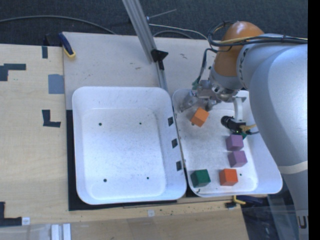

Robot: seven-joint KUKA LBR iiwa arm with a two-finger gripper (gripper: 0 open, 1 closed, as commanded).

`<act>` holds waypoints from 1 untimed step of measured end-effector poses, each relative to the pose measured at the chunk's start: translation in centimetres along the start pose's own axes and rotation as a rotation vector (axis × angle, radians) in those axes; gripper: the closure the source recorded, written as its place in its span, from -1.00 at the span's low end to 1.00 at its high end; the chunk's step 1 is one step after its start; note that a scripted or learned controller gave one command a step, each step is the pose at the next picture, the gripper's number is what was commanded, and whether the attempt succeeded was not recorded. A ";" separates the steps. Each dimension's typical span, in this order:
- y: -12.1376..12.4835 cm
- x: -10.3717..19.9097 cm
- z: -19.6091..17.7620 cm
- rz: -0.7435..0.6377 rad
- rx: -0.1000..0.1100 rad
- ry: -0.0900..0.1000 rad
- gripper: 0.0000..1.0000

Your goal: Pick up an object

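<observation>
Orange block (200, 117) just below the gripper (201, 102); purple blocks (234, 143), green block (201, 177) apart.

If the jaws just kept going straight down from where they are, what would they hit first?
Probably the orange block just beneath the gripper, then the right bin floor; height is hard to judge from this slanted view.

Two white bins (125, 96) are counted, two purple blocks (234, 143), two orange blocks (199, 117) and one green block (201, 177).
</observation>
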State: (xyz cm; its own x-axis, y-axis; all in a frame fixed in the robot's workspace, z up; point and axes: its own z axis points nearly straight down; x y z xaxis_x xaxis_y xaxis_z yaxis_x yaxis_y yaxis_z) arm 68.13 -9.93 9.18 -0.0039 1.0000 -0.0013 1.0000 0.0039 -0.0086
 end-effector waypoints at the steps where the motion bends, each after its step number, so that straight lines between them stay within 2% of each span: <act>1: -4.5 0.6 0.0 0.005 -0.005 -0.002 -1.00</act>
State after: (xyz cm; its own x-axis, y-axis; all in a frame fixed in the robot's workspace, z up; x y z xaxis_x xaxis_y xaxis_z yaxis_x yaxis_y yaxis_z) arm 63.63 -9.32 9.23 0.0008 1.0000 -0.0029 1.0000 -0.0008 -0.0035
